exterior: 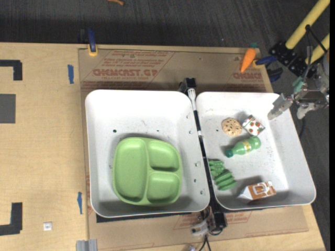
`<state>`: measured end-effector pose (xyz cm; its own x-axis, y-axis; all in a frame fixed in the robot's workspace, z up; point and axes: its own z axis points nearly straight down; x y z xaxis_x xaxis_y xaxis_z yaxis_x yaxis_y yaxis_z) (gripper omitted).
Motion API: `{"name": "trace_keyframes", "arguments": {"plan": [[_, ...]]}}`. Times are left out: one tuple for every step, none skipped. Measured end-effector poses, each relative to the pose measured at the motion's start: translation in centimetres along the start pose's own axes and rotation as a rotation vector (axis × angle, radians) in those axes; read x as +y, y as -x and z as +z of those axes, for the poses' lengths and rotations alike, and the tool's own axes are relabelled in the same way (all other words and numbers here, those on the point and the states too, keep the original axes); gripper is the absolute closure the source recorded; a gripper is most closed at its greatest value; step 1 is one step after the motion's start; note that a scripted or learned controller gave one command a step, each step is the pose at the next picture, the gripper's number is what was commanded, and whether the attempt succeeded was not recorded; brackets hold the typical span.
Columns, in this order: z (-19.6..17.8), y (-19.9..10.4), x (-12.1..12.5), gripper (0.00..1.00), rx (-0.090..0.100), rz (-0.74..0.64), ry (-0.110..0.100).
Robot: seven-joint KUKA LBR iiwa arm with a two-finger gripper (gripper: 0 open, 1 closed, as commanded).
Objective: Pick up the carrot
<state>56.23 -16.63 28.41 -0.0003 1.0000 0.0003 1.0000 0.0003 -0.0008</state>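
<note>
Green tray (147, 170) in left bin (99, 140)

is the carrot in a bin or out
Out. The carrot lies on the brown board behind the right bin, past its far rim.

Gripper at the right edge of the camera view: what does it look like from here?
The gripper is pale grey metal, with a light slanted finger over the right white bin's rim. Behind it sits a darker grey body with a small teal patch and thin dark cables. A yellow tube with black fittings slants above.
</note>
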Motion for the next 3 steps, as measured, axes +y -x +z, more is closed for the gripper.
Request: {"name": "trace_keyframes", "arguments": {"plan": [[6.4, -4.9, -5.6, 0.0, -0.001, 0.042, 0.001], [8.9, -8.3, -8.3, 0.0, 0.001, 0.517, -0.004], [11.1, -2.2, -8.3, 0.0, 0.001, 0.625, -0.003]]}}
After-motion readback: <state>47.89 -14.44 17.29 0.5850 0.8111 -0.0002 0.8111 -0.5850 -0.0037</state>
